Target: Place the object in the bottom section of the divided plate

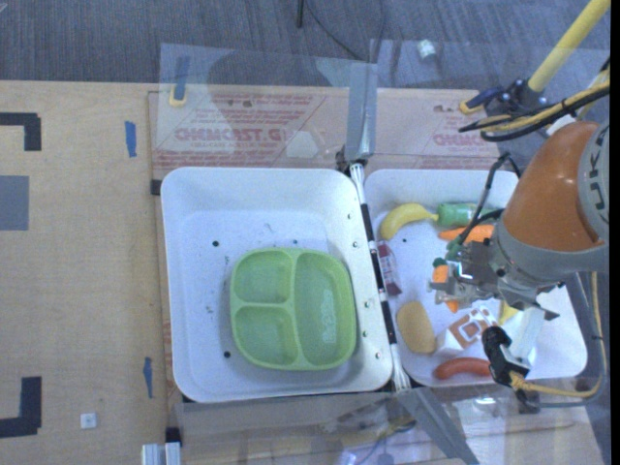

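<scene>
Camera view, read left to right. Bare tan worktop [77, 289] at far left, well away from the end effector. Next, the left bin [184, 211], holding one green divided plate [291, 308] with three sections: two small ones on the side farther from the end effector, one long one on the nearer side. Plate lying flat and unloaded, well apart from the end effector, probably set there as the drop target. Bottom section not yet filled, so task judged at the picking stage.

Then the right bin [572, 352], just under the arm, serving as the supply of toy foods: one yellow banana [405, 218] beyond the end effector toward the top edge, one green piece [455, 212] beside it, one tan potato-like piece [418, 326] left of and below the end effector, one red sausage-like piece [461, 367] below it, some orange bits close around it, count unclear. Which of these counts as the task's object: cannot tell.

End effector [463, 277] low over the right bin among the orange bits; released, clenched or grasping cannot be told, wrist hiding it.
</scene>
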